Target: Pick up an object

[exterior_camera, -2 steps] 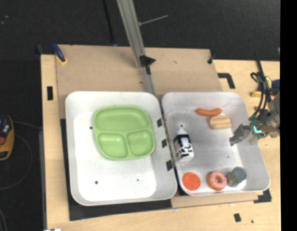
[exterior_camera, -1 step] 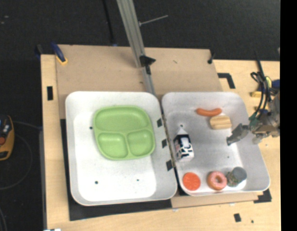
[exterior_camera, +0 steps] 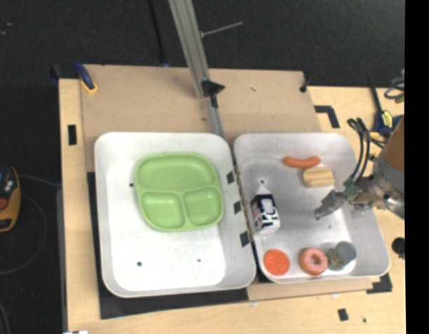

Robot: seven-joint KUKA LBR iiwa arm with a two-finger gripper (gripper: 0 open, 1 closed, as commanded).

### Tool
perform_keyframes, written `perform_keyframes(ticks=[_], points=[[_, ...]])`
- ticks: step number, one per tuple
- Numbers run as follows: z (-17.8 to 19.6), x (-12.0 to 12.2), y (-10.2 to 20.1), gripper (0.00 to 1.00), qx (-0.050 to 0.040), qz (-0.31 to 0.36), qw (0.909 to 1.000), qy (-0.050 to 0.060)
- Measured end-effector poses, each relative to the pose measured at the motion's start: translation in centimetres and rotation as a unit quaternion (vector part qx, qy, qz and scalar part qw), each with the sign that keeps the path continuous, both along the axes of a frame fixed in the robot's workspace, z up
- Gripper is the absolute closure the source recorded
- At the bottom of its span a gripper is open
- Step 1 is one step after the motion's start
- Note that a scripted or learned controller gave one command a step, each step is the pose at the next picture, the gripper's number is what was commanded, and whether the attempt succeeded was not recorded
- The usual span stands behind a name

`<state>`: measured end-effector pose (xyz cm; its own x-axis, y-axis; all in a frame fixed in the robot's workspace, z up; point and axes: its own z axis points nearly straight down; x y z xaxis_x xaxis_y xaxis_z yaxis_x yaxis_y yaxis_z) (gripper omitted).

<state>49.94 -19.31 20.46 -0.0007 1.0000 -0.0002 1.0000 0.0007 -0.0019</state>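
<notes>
At the right of the frame the gripper (exterior_camera: 330,207) hangs over the right bin (exterior_camera: 292,147), its two fingers spread apart with nothing between them. The nearest candidates are the tan block (exterior_camera: 318,177) and the orange sausage (exterior_camera: 302,162) just up and left of it; the pink doughnut (exterior_camera: 313,261), grey cap (exterior_camera: 343,253) and orange disc (exterior_camera: 276,261) crowd the lower edge. The block is probably the safest pick: centre above it, straddle its short sides, descend fully before closing. The green tray (exterior_camera: 179,191) sits apart in the left bin (exterior_camera: 117,256).

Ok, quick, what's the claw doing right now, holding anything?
Claw: open, holding nothing, over the right bin below the tan block.
</notes>
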Motion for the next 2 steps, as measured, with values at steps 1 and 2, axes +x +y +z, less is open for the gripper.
perform_keyframes(ticks=[1,2], points=[[-4.2,0.1,0.1,0.00,0.0000,0.000,1.0000,0.000],[-8.5,0.3,-0.1,0.00,-0.0003,0.000,1.0000,0.000]])
